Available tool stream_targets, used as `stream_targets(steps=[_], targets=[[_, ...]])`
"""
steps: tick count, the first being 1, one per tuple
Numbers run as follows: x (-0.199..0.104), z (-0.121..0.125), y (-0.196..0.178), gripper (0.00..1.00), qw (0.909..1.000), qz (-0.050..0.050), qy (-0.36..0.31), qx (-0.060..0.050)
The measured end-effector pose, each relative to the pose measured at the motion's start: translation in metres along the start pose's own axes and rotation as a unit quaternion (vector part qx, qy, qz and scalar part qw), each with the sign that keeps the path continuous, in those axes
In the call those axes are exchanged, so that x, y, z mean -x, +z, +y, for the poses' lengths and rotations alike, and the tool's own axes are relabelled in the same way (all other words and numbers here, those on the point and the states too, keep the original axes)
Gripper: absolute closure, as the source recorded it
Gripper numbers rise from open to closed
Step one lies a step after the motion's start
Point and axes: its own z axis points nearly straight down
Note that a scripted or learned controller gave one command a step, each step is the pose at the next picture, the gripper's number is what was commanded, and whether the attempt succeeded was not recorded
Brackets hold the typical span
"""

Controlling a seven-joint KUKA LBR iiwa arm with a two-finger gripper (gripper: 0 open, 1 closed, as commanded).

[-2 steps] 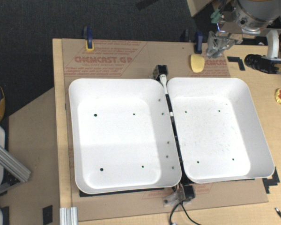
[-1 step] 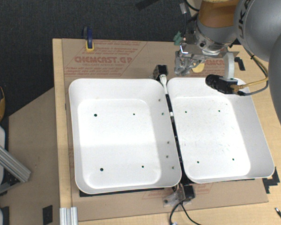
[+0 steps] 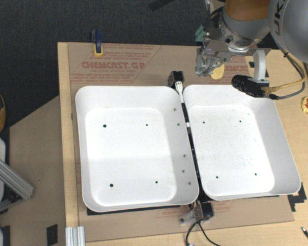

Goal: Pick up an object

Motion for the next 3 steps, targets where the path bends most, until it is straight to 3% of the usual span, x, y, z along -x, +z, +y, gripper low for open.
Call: stream_targets(steps=[1, 2, 3], targets=[[0.036, -0.006, -0.059, 1.00, 1.0000, -0.001, 0.003, 0.002], [-0.068, 0.011, 0.015, 1.00, 1.0000, 0.001, -0.003, -0.005], [-0.059, 0.004, -0.009, 1.00, 1.0000, 0.000, 0.001, -0.001]])
